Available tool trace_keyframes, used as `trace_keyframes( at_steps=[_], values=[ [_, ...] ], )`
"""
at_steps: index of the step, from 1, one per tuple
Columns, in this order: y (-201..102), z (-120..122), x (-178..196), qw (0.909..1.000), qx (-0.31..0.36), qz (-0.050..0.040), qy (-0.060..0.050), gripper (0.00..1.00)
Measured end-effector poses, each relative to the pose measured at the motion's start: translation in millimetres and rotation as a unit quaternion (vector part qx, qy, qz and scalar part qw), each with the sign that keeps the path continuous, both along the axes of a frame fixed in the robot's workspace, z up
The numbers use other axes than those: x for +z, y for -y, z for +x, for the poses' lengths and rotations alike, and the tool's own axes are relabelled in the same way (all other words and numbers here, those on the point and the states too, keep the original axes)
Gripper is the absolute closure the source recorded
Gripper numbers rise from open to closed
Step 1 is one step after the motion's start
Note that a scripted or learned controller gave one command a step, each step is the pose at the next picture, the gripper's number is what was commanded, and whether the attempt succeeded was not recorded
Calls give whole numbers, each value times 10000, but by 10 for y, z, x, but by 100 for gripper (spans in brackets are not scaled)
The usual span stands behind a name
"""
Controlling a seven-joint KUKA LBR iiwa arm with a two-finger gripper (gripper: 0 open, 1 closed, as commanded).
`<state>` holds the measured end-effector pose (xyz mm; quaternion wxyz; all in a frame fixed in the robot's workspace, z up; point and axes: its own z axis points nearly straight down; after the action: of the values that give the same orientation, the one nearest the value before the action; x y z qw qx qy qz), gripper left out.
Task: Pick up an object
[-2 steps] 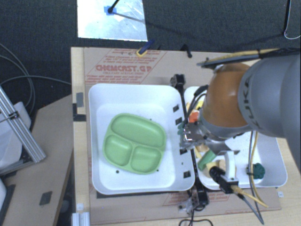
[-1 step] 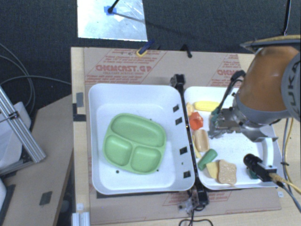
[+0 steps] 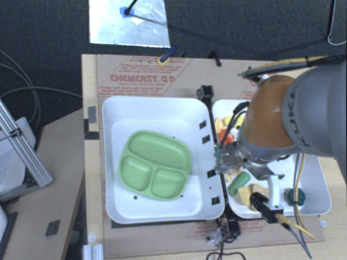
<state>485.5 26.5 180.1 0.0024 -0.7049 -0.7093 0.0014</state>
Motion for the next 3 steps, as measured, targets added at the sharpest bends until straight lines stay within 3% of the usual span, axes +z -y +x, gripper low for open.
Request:
trace_keyframes(
  at_steps=[1, 2, 3],
  values=[
    [-81, 330, 147, 10000, -9, -5, 50, 100],
    [-740, 204, 343, 10000, 24, 13, 40, 100],
    [-515, 473, 24, 10000, -35, -11, 27, 100]
  ],
)
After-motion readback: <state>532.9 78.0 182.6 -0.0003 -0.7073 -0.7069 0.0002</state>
